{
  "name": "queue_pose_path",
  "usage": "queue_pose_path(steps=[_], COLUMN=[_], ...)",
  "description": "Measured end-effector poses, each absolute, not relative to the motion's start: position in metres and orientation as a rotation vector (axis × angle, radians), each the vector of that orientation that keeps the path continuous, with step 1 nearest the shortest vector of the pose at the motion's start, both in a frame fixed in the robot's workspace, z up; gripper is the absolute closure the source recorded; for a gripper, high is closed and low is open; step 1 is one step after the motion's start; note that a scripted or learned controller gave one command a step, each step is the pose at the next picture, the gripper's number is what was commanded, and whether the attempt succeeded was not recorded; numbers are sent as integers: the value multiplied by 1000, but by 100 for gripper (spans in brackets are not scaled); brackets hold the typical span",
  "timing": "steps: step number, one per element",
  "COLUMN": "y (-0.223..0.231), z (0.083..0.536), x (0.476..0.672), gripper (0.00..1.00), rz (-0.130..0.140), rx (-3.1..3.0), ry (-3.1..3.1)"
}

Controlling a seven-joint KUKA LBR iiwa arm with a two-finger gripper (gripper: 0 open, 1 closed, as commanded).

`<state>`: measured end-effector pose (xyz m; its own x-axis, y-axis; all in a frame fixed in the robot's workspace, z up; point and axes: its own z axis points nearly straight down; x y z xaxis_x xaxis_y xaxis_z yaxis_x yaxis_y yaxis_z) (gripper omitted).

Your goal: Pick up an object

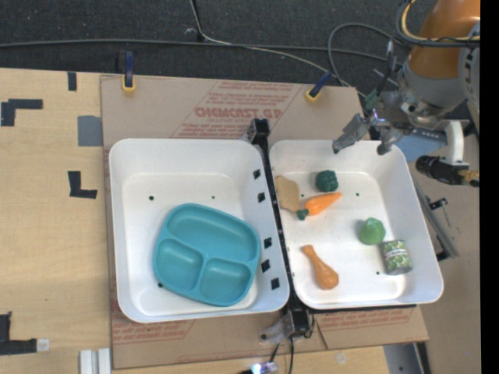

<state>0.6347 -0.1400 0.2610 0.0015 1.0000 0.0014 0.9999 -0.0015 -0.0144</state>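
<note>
Two white bins sit side by side: the left bin [125,209] carries one teal divided plate [207,254], lying toward its near edge. The right bin [417,232] carries six things: one dark green broccoli piece [327,181] near its far edge, one orange carrot [320,203] and one tan flat piece [288,193] by its left edge, one light green round item [372,231], one small can [396,256] by its right edge, and one orange drumstick-shaped item [320,267] toward its near edge
</note>
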Motion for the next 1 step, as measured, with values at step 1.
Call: queue_pose_path(steps=[1], y=[-140], z=[269], x=[637], gripper=[0], rz=[2], rx=[-2219], ry=[-2223])
